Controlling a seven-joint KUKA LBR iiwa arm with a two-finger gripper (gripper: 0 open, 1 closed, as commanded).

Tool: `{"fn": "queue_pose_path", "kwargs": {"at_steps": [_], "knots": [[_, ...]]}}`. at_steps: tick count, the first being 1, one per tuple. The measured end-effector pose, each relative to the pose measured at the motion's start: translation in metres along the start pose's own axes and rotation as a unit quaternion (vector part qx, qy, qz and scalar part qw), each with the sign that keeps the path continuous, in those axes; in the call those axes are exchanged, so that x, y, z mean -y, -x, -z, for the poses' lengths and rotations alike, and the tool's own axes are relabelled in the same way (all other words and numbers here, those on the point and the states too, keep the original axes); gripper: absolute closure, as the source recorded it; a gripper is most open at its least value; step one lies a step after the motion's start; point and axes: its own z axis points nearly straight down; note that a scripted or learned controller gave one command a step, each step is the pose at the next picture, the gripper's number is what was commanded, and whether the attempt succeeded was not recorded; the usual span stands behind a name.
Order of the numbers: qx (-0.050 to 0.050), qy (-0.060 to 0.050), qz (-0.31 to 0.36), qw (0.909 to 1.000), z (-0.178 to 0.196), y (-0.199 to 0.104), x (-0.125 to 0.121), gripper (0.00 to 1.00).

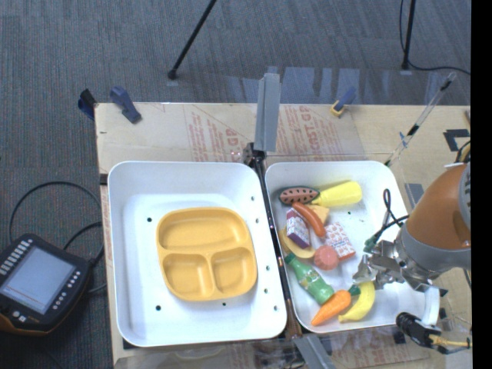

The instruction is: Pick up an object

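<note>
The right bin (384, 179) holds a heap of toy food. A yellow corn cob (342, 194) and a dark brown piece (298, 196) lie at the back. Below them are a red sausage (309, 219), a purple box (297, 230), a white-and-red carton (339, 241) and a pink ball (326, 257). Nearer the front lie a green bottle (310, 279), a carrot (332, 306) and a banana (360, 301). My gripper (375, 270) hangs over the bin's right front part, just above the banana and right of the carton.
The left bin (131, 206) holds a yellow three-compartment tray (206, 252). A grey post (267, 118) stands behind the seam between the bins. A teach pendant (34, 283) lies on the floor at left. Tripod legs stand behind the bench.
</note>
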Motion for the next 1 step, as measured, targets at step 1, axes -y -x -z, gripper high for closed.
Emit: {"fn": "queue_pose_path", "kwargs": {"at_steps": [1], "knots": [[0.001, 0.01, 0.017, 0.9998, 0.1282, -0.0452, 0.0112, 1.0]]}}
